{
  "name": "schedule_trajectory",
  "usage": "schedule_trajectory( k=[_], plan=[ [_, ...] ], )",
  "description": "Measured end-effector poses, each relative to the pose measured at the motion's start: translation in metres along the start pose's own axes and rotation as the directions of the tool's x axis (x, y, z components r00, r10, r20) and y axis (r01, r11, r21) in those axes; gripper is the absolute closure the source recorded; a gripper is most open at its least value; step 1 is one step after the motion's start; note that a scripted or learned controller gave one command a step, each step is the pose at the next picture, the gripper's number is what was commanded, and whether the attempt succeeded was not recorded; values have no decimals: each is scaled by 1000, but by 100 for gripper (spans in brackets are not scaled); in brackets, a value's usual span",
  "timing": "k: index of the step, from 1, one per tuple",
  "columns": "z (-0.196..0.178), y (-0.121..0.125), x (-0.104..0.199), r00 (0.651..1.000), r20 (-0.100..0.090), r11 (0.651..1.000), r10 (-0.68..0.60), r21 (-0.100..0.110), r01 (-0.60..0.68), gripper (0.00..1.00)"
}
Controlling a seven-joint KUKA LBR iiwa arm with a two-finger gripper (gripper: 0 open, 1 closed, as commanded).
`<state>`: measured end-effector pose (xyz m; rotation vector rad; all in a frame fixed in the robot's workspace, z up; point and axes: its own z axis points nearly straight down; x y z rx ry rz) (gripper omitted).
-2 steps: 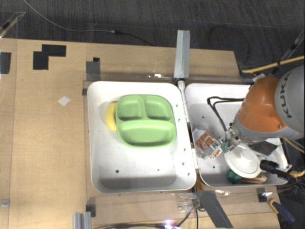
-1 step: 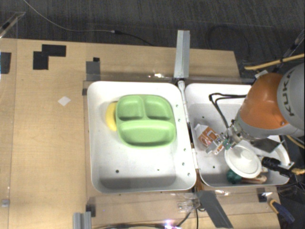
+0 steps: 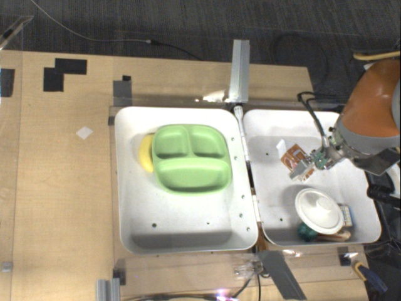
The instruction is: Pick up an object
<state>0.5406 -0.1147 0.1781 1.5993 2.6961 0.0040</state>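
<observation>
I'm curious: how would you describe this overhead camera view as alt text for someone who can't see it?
A grey and orange robot arm reaches from the right, its gripper over the right bin, which holds a white bowl. The left bin holds a green divided plate partly covering a yellow object.

green divided tray (image 3: 190, 157), yellow object (image 3: 145, 153), white lid (image 3: 318, 209)

— The green divided tray (image 3: 190, 157), left of the pincer (image 3: 305, 168)?
— Smooth matt plastic. The white bowl (image 3: 318, 209) just below the pincer looks glossy.
— And the worktop (image 3: 56, 187)?
— Pale matt wood.
</observation>
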Motion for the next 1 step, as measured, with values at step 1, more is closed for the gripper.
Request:
schedule_trajectory(
  k=[1],
  plan=[
    [-65,32,-15,995,0,995,102,1,-102,100]
  ],
)
